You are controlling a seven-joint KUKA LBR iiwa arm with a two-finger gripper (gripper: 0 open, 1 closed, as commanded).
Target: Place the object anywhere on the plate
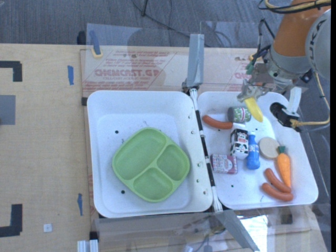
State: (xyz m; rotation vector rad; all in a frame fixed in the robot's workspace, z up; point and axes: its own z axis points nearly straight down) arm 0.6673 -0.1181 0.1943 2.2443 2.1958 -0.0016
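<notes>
Pick-up step judged in hand: gripper is positioned at banana; finger state cannot be told. Transfer to plate is required next.

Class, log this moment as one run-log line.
end effector: over right bin, at yellow banana | green three-compartment plate: left bin, nothing on it

Two white bins sit side by side. One green plate (three compartments). Three sausages, one carrot, one banana, one can, one blue bottle, one cow-patterned carton, one pink packet, one tan disc.
</notes>
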